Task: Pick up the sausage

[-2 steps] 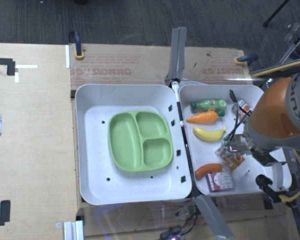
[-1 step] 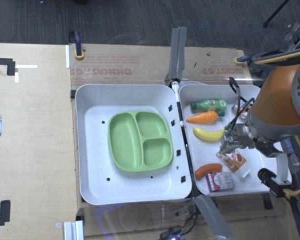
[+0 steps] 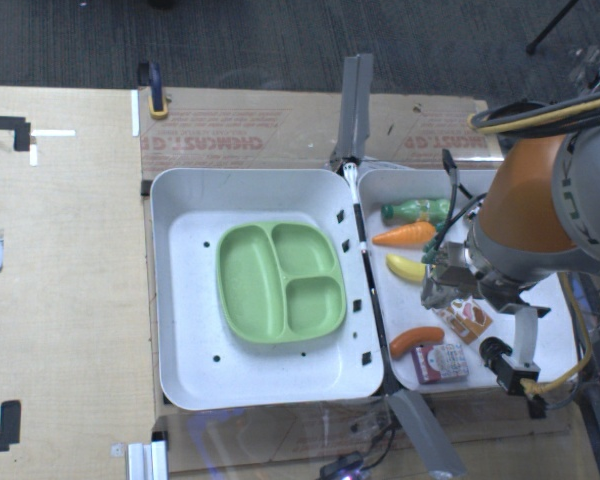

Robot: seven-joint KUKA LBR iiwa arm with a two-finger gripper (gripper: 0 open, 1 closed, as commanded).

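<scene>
Two bins. Sausage point(image 3: 417, 340) lies lower centre-right of frame, in right bin point(image 3: 555, 348), touching a small packet point(image 3: 441, 364). Gripper point(image 3: 442, 290) hangs just above, between banana point(image 3: 406, 268) and a snack wrapper point(image 3: 468, 319). Risk: crowding; descent may snag packet or wrapper instead. Finger state: cannot tell; nothing seen held.

Sausage point(image 3: 416, 341) beside carrot point(image 3: 404, 235), banana point(image 3: 405, 268), green plate point(image 3: 281, 281)
</scene>
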